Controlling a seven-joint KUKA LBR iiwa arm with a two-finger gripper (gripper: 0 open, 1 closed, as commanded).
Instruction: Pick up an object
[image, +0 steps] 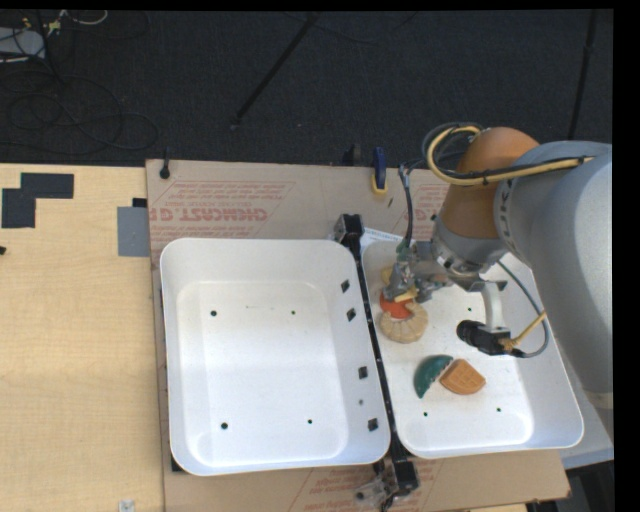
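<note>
1. A tan disc (405, 325) with a red piece (397, 308) on it lies in the right bin (540, 425), near the divider.
2. The gripper (404, 290) sits right over it, hiding its top.
3. A green wedge (432, 373) touches an orange piece (462, 378) nearby.

The grey arm (570, 230) reaches in from the right, its orange band (490, 175) above the wrist, with the gripper (402, 290) pointed down and leftward, low at the scene's centre-right.
</note>
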